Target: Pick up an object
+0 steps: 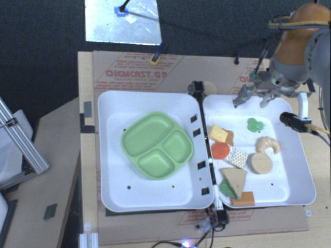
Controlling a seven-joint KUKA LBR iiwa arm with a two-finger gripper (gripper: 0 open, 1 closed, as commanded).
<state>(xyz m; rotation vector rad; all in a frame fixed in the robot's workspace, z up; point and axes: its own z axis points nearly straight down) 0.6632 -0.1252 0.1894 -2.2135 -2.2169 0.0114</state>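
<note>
1. I see the gripper [254,97] hanging over the far edge of the right bin [297,187], its two fingers spread apart with nothing between them, so it is released and holds no object.
2. The nearest candidate is a small green piece [254,124], just below the fingertips in the camera view and apart from everything else.
3. Further below the gripper lie a croissant [268,144] and a round tan disc [261,164], close together.
4. Below and to the left of the gripper sits a tighter group: a yellow block [219,134], a red-orange disc [220,150], a checkered piece [238,158], a tan wedge [236,179] and an orange block [244,199].
5. Well to the left of the gripper, the left bin [111,190] holds a green divided plate [156,145].
6. My worry: the green piece is small and low, so the fingers may shut above it. In the crowded group, one finger could land on a neighbour and push the target away.
7. The cardboard behind the bins carries red lettering; I cannot read it reliably.
</note>
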